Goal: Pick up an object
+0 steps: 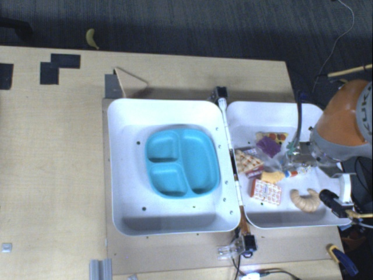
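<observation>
Orange-banded arm (344,124) partly hides the right bin (250,112) clutter.

Two bins (116,156) (one blue tray (182,161))

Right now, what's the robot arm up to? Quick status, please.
Gripper low in right bin, among the toys. Nothing seen in its grasp. Croissant, waffle, purple piece crowd close. Blue tray sits in left bin.

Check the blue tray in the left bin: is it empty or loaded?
Empty. The blue tray lies flat in the left bin, and all three of its compartments show bare blue.
</observation>
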You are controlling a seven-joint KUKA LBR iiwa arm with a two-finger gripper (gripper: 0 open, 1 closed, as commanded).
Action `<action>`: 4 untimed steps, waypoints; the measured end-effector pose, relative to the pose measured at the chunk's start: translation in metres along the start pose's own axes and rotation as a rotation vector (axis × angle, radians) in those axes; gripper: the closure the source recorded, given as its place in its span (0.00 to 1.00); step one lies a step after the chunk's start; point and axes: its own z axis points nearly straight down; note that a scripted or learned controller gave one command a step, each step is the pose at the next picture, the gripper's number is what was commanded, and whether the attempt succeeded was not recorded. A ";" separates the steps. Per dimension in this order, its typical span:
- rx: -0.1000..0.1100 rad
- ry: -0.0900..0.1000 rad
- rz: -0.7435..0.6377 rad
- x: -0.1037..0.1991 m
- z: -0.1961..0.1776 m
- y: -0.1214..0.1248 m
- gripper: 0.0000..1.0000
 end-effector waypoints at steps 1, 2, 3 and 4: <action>0.001 0.000 -0.001 0.000 0.000 0.000 0.00; -0.006 -0.003 -0.001 -0.001 -0.011 0.002 1.00; 0.023 0.014 -0.004 0.127 -0.102 0.059 1.00; 0.025 0.012 -0.004 0.126 -0.101 0.059 0.00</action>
